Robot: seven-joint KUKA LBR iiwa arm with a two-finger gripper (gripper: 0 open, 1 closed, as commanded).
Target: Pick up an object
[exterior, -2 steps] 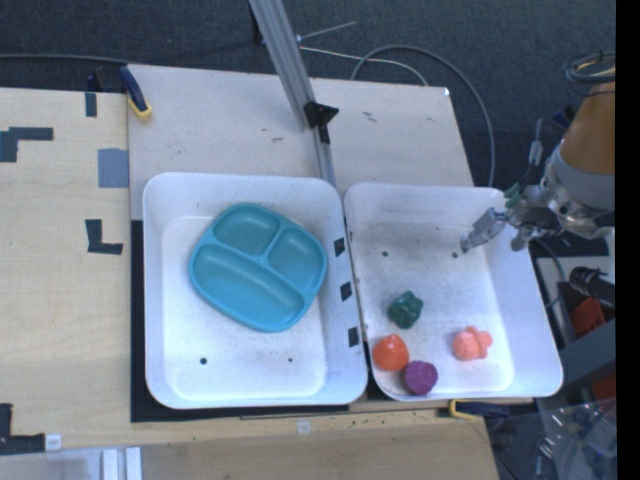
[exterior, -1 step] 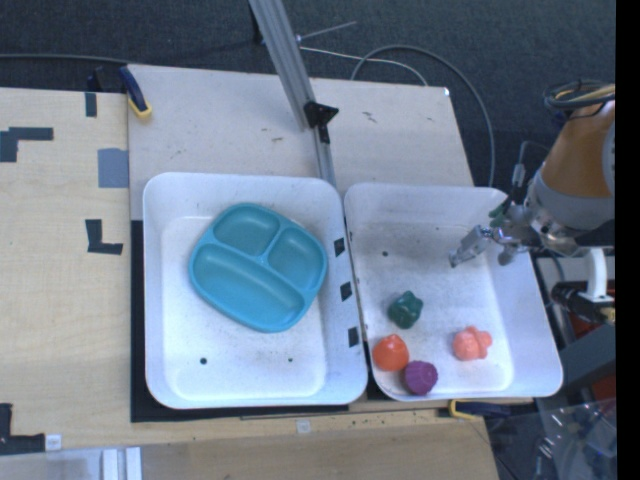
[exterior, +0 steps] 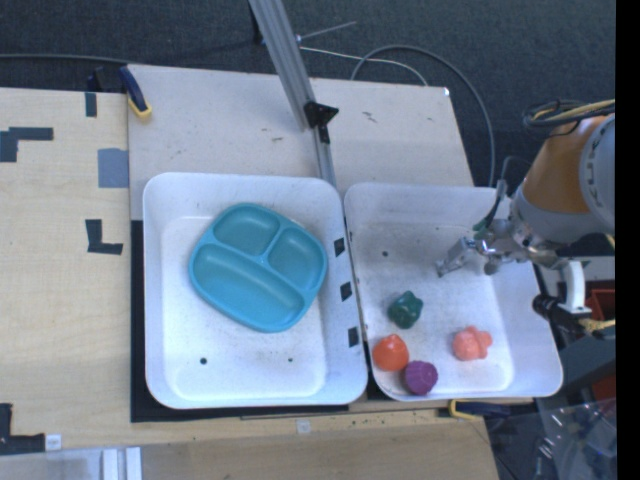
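— Gripper [exterior: 447, 264]? Hovered over right bin [exterior: 420, 208], fingers apart, nothing between them.

— Objects? Green toy [exterior: 405, 310], orange one [exterior: 390, 352], purple one [exterior: 420, 376], pink one [exterior: 471, 344] (all in right bin). Blue divided plate [exterior: 258, 265] in left bin [exterior: 165, 298].

Materials and finishes as seen from above

A smooth, slightly glossy blue plastic tray [exterior: 259, 266] was seen in a speckled matt white bin [exterior: 165, 298]; the bench [exterior: 220, 128] looked like scuffed pale wood.
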